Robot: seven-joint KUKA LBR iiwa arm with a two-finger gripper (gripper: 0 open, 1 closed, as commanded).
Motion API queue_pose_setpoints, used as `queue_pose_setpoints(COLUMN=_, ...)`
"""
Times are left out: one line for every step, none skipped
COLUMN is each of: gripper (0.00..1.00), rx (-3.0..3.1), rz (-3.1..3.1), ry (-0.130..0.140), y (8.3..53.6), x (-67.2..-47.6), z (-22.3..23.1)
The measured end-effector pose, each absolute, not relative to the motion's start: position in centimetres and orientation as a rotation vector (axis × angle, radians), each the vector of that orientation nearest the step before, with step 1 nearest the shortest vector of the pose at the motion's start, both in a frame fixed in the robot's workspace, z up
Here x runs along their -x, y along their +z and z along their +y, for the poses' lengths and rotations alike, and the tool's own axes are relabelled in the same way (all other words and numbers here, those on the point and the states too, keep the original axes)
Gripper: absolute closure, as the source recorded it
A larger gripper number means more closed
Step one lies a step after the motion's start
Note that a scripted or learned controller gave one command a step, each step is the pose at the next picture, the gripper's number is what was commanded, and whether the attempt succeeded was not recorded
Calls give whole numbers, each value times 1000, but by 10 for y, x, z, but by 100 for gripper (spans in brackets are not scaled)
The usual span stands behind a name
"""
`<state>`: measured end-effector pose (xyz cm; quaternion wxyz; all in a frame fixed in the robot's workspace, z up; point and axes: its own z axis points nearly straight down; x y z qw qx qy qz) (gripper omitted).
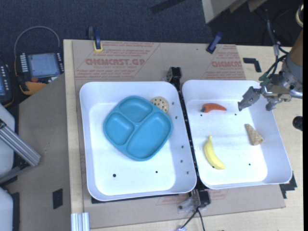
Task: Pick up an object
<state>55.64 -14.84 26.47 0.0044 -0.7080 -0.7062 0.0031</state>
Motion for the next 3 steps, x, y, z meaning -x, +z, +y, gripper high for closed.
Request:
queue_pose_setpoints(gripper=0, rx=2222, rz=-2222, ry=0, y=270, x=-558, z=-148)
queue_pose_setpoints(gripper=0, rx=2220, rz=-2219, ry=2, y=229, x=-554, z=-150)
queue_pose_setpoints(gripper=0, rx=2217, rz=-2217, ry=5, y=180, x=-561, z=-154)
